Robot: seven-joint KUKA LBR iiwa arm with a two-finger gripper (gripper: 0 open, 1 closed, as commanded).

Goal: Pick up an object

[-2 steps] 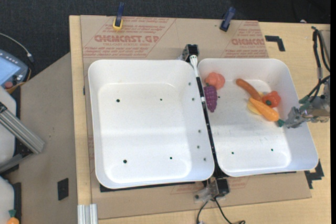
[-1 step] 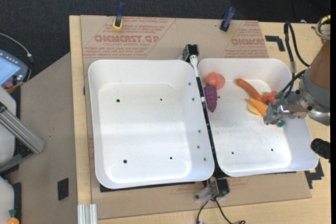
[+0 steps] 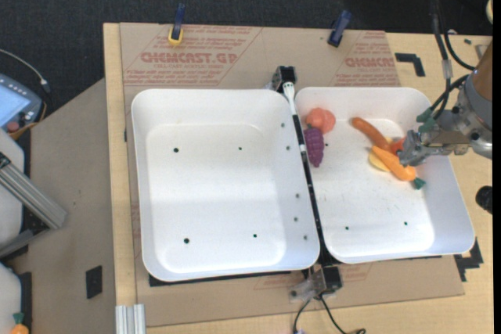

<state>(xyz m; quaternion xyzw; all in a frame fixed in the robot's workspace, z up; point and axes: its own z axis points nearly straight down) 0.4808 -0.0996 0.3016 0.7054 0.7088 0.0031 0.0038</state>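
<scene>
The right bin [image 3: 438, 227] holds several toy foods. A salmon-pink round piece [image 3: 319, 120] and a purple piece [image 3: 314, 146] lie by its left wall. An orange carrot [image 3: 369, 131] stretches across the upper middle, with a yellow piece [image 3: 380, 160] and an orange piece [image 3: 404, 171] just below it. My gripper [image 3: 410, 152] comes in from the right and sits low at the right ends of the carrot and the orange piece, partly covering them. I see nothing lifted off the bin floor.
The left bin [image 3: 215, 246] lies beside the right one, with a black divider strip [image 3: 304, 168] between them. Both rest on a cardboard sheet [image 3: 235, 51] held by a yellow clamp [image 3: 177, 34] and a blue clamp [image 3: 339, 29]. Cables hang near the arm at the right.
</scene>
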